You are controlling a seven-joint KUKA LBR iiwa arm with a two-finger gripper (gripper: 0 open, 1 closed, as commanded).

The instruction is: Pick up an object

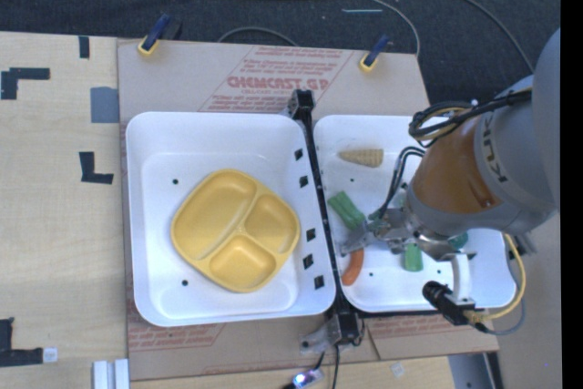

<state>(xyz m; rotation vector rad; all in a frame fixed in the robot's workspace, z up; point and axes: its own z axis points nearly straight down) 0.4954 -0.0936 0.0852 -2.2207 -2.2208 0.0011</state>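
The right bin (483,291) holds several small objects. A beige cone (362,158) lies near its far edge, a green block (347,209) sits by the left wall, and an orange sausage-shaped piece (353,266) rests near the front left corner. A small green piece (413,257) lies just below the wrist. My gripper (375,232) hangs low over the bin's left half, between the green block and the orange piece. The arm's orange band (451,182) and wrist cover the bin's middle. Nothing is visibly held.
The left bin (146,196) holds a yellow divided plate (235,229). A black divider (314,196) runs between the bins. Cables (437,118) loop above the wrist, and a black fitting (446,301) hangs at the right bin's front rim. Yellow clamps (153,39) pin the cardboard at the back.
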